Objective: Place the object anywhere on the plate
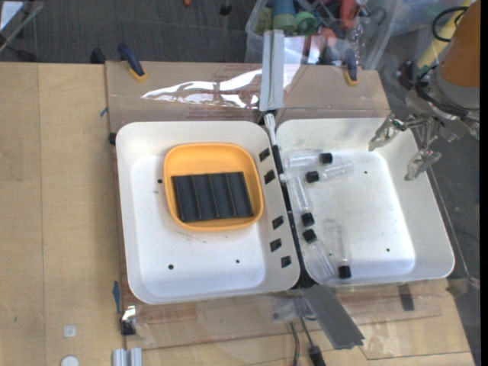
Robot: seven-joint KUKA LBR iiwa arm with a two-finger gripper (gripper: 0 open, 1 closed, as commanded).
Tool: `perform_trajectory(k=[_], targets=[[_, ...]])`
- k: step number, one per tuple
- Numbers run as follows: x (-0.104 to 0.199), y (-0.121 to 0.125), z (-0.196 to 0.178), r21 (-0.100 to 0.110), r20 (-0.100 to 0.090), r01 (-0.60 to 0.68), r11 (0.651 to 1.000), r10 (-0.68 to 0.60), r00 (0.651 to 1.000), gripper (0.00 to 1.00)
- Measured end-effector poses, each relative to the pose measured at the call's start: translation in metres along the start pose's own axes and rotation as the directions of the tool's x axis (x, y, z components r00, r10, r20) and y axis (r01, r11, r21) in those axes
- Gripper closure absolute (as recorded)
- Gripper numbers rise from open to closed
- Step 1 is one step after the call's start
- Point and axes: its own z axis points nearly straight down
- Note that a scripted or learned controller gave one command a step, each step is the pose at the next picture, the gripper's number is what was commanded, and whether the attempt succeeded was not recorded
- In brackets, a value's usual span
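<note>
Your left bin [145, 265] holding an orange plate [212, 155] with a black ribbed block [211, 196], right bin [396, 242] scattered with clear tubes [320, 166], gripper [404, 149] spread wide, empty, wooden bench [53, 204].

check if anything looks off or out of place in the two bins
Mostly in order. The dark ribbed rectangular block lies flat on the orange square plate in the left white bin. The clear plastic tubes with black caps lie scattered at mixed angles in the right white bin. The gripper hovers at that bin's upper right edge.
</note>
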Motion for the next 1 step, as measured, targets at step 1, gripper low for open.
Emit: perform_trajectory(k=[1], targets=[[-0.0318, 0.0373, -0.0186, -0.004, -0.001, 0.301, 0.954, -0.301, 0.954, 0.0]])
